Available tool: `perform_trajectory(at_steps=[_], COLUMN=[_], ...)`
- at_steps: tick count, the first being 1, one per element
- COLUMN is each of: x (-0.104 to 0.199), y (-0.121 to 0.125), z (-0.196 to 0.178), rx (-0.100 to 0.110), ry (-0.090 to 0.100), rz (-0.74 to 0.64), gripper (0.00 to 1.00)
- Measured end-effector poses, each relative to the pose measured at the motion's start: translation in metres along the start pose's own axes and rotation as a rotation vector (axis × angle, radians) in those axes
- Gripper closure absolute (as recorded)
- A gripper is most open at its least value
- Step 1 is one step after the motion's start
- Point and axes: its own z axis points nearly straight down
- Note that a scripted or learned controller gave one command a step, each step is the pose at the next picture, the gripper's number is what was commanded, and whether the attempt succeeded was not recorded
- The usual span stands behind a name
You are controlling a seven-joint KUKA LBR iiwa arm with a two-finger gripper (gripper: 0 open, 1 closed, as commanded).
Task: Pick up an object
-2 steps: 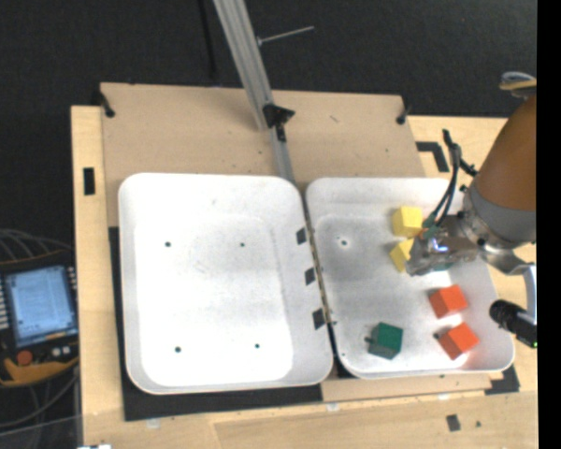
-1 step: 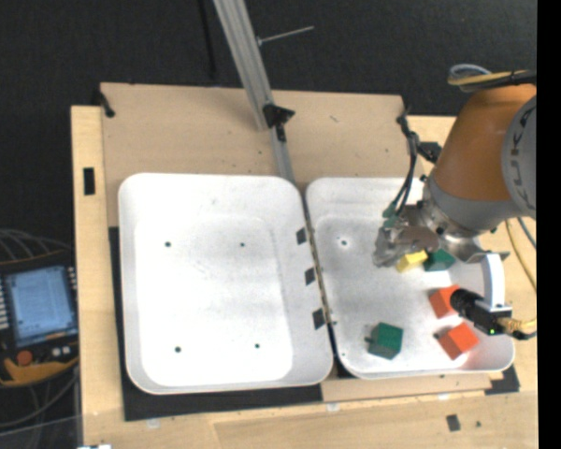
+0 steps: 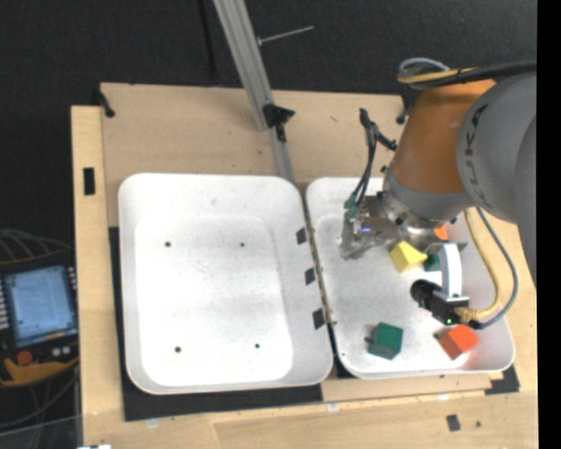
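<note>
My gripper [image 3: 357, 242] hangs over the upper left part of the right bin [image 3: 355, 368], just right of the divider between the bins. Nothing shows between its tips from this angle. A yellow block [image 3: 407, 256] lies right beside it, partly under the wrist. A green block [image 3: 385, 340] rests near the bin's front. An orange block [image 3: 456, 341] sits in the front right corner. A small orange piece [image 3: 441, 235] peeks out from under the arm.
The left bin [image 3: 215, 279] lies to the left of the divider. A slanted metal pole [image 3: 248, 59] rises behind the bins. A teach pendant [image 3: 33, 311] sits off the bench at the far left.
</note>
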Motion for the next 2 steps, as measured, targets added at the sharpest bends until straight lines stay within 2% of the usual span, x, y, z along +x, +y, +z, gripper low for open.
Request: perform_trajectory(at_steps=[1, 2], x=[0.050, 0.099], y=[0.027, 0.049], z=[0.006, -0.010], rx=[0.000, -0.001], ry=[0.001, 0.002], rz=[-0.002, -0.001], gripper=[1.00, 1.00])
